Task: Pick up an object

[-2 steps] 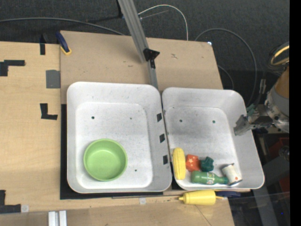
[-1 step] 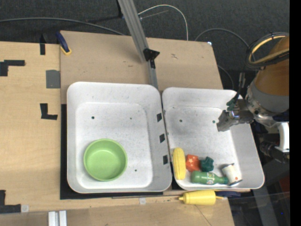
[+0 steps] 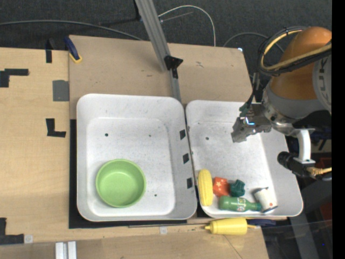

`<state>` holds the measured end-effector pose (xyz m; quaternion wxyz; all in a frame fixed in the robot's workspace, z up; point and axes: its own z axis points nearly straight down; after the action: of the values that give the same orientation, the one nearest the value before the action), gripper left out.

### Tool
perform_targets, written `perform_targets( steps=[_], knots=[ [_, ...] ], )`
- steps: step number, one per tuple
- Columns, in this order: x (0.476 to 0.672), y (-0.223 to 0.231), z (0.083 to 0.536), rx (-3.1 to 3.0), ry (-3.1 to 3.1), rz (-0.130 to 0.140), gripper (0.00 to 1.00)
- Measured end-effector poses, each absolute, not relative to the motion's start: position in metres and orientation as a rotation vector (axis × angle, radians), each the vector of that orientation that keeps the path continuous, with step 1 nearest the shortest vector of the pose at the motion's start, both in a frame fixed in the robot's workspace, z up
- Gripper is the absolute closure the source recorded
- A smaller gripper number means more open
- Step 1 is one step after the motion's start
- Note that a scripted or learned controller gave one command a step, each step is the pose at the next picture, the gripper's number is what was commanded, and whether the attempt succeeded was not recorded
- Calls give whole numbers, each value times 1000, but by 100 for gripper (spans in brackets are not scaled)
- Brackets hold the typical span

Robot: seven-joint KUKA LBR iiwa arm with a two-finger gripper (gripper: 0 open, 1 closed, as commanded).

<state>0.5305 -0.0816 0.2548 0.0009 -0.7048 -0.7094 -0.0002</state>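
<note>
While tool (image 3: pixel 241 133) hovers | corn (image 3: pixel 205 186), bottle (image 3: pixel 237 203) crowd right bin (image 3: pixel 226 117)

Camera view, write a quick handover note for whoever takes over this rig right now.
Gripper: over the upper part of the right bin, nothing seen between its fingers.
Right bin, near edge: corn cob, red toy, dark green toy, green bottle, white cup.
Left bin: green bowl.
Yellow bottle lies outside, in front of the right bin.
Done: nothing picked yet.
Left: descend on one object, grasp, lift.
</note>
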Motion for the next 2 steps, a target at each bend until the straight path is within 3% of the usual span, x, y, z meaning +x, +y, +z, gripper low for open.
perform_targets(
  steps=[2],
  knots=[
    [565,15,244,-2213,-2228,-1,100]
  ],
)
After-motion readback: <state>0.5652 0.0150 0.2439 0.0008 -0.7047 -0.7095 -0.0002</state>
